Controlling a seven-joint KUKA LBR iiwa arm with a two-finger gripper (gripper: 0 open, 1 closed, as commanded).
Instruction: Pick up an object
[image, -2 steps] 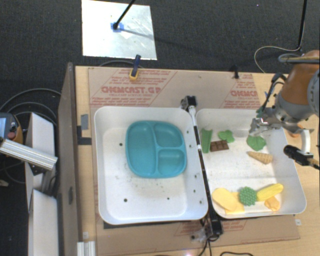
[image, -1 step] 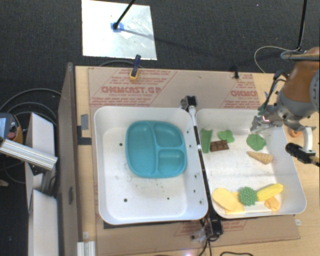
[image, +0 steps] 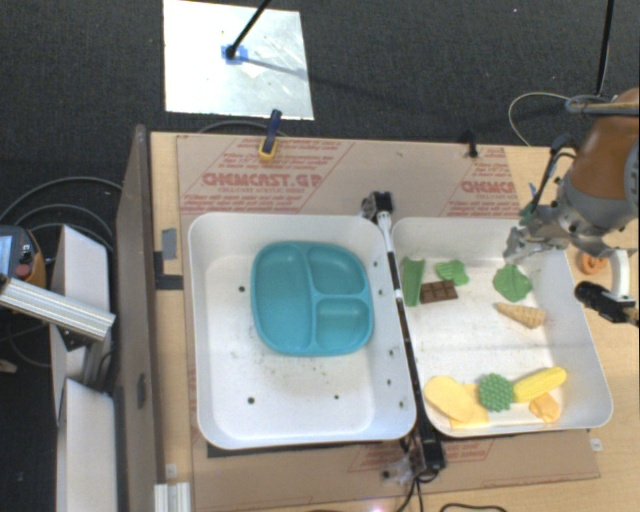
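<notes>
The arm comes in from the right edge of the table, and the tool (image: 522, 243) hangs above the far right part of the right bin (image: 585, 340). It is just over the green leaf (image: 511, 284). I cannot tell from this slanted view how the tool is set, and nothing is visible in it.

The leaf is the nearest thing to take. It lies near the far right corner of the bin, with a pale cone (image: 523, 315) just beside it toward the near side. Other pieces are well apart from it: a brown block (image: 438, 292) and two green pieces (image: 412, 279) close to the wall between the bins, and yellow pieces with a green ball (image: 494, 391) at the near edge. The left bin (image: 215, 330) holds a blue plate (image: 311, 299).

In my judgement, the step in hand is the descent onto the leaf. To do it well, the tool should come straight down over the middle of the leaf, not over its edge. The leaf looks flat and thin, so the tool must go almost to the floor of the bin before it closes. It should also stay away from the cone, which could be pushed or caught together with the leaf.
</notes>
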